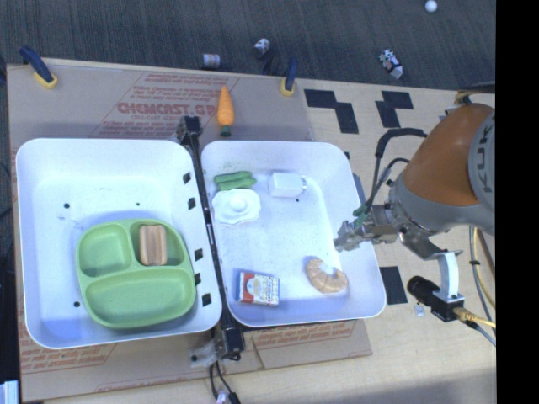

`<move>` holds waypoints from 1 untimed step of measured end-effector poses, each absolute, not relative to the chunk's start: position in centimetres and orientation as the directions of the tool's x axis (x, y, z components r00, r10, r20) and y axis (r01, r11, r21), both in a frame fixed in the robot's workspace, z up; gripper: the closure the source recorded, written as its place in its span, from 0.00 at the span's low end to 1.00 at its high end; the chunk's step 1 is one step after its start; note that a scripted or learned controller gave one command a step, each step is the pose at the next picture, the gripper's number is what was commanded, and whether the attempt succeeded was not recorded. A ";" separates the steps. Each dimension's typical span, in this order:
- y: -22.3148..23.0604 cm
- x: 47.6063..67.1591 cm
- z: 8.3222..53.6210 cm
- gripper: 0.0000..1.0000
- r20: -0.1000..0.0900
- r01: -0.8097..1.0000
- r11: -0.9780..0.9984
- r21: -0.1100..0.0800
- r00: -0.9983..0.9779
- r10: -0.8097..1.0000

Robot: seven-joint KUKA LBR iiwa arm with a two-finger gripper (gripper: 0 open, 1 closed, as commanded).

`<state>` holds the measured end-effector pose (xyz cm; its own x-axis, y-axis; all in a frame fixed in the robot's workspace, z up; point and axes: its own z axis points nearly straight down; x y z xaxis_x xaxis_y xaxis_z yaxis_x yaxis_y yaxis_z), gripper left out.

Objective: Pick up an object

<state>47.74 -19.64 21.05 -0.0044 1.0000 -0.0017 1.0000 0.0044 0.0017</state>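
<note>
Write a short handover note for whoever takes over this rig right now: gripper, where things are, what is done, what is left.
Gripper: at the right bin's right rim, nothing seen between its jaws; open or shut is unclear.
Right bin: croissant nearest the gripper, small red box, fried egg, green beans, white block.
Left bin: green tray with a brown piece in one compartment.
Carrot lies outside the bins.
Done: nothing picked yet.
Left: grasp and lift one thing; the croissant looks closest.
</note>
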 end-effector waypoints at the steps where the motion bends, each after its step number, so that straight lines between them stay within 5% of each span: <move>1: -19.6 47.7 21.0 0.00 -0.001 1.000 0.005 0.001 -0.005 1.000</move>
